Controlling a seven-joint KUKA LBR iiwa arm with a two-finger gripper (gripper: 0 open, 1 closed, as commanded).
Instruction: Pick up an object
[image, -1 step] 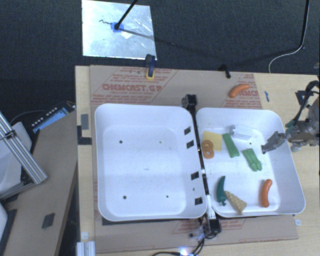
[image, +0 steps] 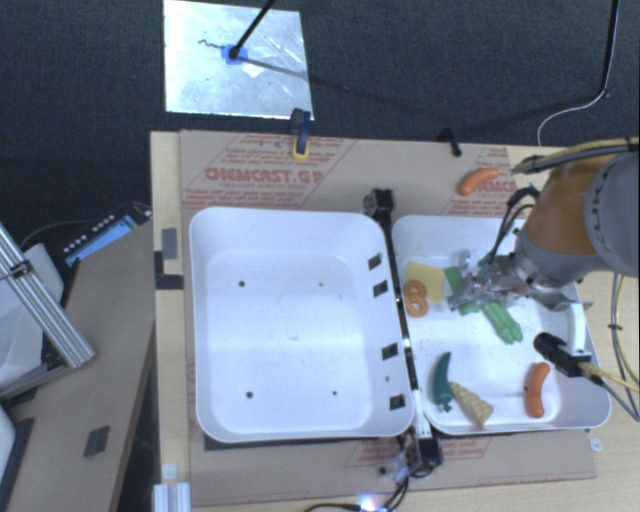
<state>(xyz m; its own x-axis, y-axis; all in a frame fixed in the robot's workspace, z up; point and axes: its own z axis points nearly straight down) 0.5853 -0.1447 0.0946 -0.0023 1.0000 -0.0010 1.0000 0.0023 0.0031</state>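
My gripper (image: 466, 292) reaches into the right bin (image: 585, 405) from the right, low over the upper middle of the bin. A light green, leafy toy (image: 501, 320) lies right under and beside it, stretching toward the lower right. A yellow block (image: 428, 276) and an orange ring (image: 415, 297) lie just left of the gripper. Nearer the front of the bin sit a dark green pepper (image: 441, 380), a tan cone (image: 472, 403) and an orange sausage (image: 537, 388). Whether the green toy is between the fingers is not visible.
The left bin (image: 215, 240) stands beside the right one, with a black divider (image: 398, 300) between them. A second orange sausage (image: 478, 181) lies on the cardboard behind the right bin. A yellow and blue clamp (image: 300, 135) sits at the back edge.
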